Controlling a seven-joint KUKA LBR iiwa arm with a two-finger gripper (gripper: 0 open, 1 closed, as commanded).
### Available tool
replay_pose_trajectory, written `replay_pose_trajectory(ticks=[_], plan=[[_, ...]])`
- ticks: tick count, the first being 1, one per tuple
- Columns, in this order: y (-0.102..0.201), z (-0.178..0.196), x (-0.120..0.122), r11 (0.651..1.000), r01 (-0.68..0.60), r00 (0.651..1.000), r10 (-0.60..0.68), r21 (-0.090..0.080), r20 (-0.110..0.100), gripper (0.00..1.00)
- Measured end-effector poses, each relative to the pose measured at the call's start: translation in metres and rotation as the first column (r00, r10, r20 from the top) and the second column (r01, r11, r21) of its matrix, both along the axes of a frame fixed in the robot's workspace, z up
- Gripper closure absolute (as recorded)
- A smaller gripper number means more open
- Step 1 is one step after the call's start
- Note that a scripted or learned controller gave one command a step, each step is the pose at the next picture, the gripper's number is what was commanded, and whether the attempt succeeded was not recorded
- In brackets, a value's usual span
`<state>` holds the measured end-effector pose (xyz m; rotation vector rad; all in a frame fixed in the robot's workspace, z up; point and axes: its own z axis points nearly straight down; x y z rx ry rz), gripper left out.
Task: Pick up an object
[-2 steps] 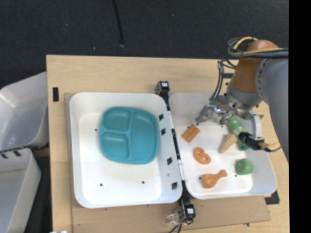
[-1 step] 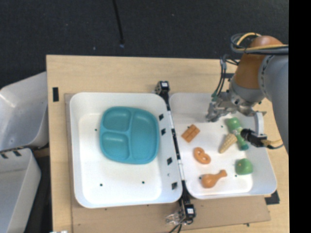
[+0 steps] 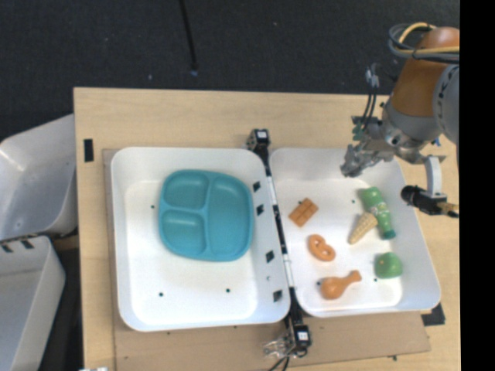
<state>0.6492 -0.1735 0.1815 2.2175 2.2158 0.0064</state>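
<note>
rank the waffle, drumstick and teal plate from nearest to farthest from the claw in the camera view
From the claw:
1. Waffle, right bin, below and left of the claw.
2. Drumstick, right bin, near its front edge.
3. Teal plate, left bin, far across the divider.

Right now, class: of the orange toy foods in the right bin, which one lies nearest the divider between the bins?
The flat orange waffle. It lies closest to the divider, above and left of the orange pretzel and the orange drumstick.

Tool above right bin of toy foods.
</note>
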Motion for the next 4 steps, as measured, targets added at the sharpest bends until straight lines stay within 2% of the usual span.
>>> replay_pose_trajectory(ticks=[1, 4], plan=[[-0.002, 0.040, 0.001, 1.000, -0.004, 1.000, 0.004, 0.000, -0.002, 1.00], [0.129, 0.029, -0.055, 1.000, -0.005, 1.000, 0.005, 0.002, -0.008, 1.00]])
